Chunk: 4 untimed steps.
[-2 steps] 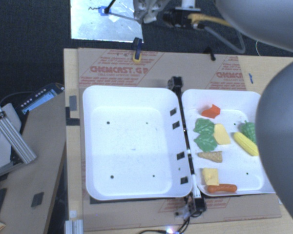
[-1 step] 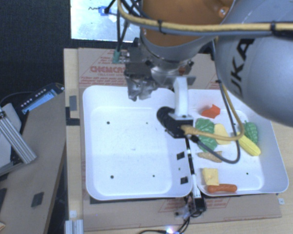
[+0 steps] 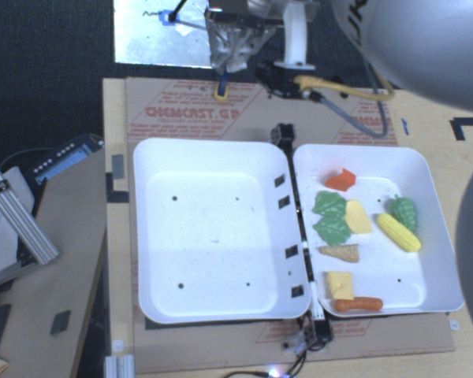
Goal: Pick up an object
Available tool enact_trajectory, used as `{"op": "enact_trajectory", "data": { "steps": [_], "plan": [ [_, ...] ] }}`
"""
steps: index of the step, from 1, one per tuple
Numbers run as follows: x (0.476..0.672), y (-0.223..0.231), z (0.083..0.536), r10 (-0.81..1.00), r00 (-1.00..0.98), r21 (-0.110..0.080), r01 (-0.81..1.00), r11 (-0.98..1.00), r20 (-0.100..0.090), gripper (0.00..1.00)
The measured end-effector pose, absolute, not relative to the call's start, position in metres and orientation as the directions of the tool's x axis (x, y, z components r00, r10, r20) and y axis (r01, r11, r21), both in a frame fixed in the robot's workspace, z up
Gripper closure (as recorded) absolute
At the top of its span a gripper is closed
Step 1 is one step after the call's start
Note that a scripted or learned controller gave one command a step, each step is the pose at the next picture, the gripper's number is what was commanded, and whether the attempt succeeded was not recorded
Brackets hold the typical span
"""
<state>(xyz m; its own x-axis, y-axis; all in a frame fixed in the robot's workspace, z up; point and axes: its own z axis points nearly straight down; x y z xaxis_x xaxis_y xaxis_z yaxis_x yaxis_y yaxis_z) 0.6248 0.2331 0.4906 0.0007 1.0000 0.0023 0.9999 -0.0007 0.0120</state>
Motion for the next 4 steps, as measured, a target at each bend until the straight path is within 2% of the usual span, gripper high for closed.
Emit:
{"op": "enact_trajectory", "data": {
  "steps": [1, 3, 4],
  "plan": [
    [0.67, 0.233, 0.538, 1.0, -0.003, 0.009, 1.0, 0.003, 0.002, 1.0],
    [0.668, 0.235, 0.558, 1.0, -0.012, 0.006, 1.0, 0.012, 0.002, 1.0],
    [0.508, 0.207, 0.536, 1.0, -0.008, -0.005, 1.0, 0.008, 0.003, 1.0]
  ]
}}
